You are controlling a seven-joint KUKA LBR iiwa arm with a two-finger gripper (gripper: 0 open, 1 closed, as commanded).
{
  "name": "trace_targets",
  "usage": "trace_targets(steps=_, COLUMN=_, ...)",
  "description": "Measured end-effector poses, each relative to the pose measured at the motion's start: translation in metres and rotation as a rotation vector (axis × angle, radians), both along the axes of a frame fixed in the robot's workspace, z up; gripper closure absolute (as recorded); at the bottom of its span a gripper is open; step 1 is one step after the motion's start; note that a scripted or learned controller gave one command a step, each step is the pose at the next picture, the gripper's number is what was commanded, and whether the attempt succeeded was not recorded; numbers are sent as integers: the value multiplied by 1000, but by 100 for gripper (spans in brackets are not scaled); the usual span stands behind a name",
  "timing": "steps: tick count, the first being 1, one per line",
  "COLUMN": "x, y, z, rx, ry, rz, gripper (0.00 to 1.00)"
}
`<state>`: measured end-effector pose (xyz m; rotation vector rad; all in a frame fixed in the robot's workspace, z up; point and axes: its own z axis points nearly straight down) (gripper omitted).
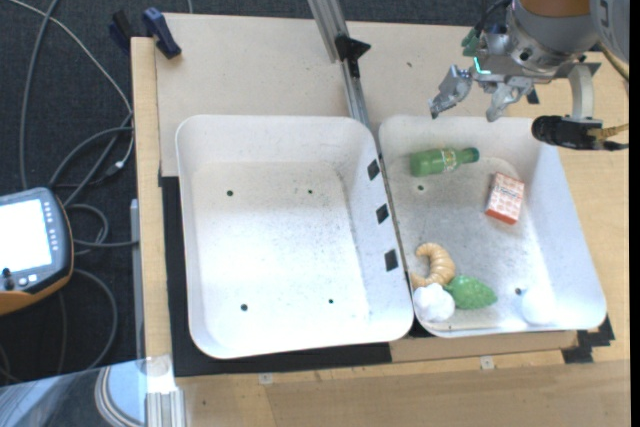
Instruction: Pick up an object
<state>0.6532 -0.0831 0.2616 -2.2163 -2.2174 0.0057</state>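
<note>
Tool [478,100] hangs above the right bin's [570,245] far rim, fingers seemingly spread, nothing between them, near green bottle [444,160].

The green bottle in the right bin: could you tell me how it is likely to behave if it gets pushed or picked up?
The green bottle lies on its side, so a nudge would probably roll it. Its smooth round body may slip in a pinch. It looks small, likely light.

2 white bins [200,140], 1 green bottle [444,160], 1 orange box [505,198], 3 toys [436,264]
</note>
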Motion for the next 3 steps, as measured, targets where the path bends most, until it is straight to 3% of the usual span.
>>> trace_targets(steps=1, x=0, y=0, z=2, rx=0, ry=-3, rz=1, gripper=0)
trace_targets(steps=2, x=7, y=7, z=-49, rx=-1, ry=0, rz=1, gripper=0)
trace_targets(steps=3, x=-3, y=4, z=-103, rx=-1, ry=1, rz=-1, gripper=0)
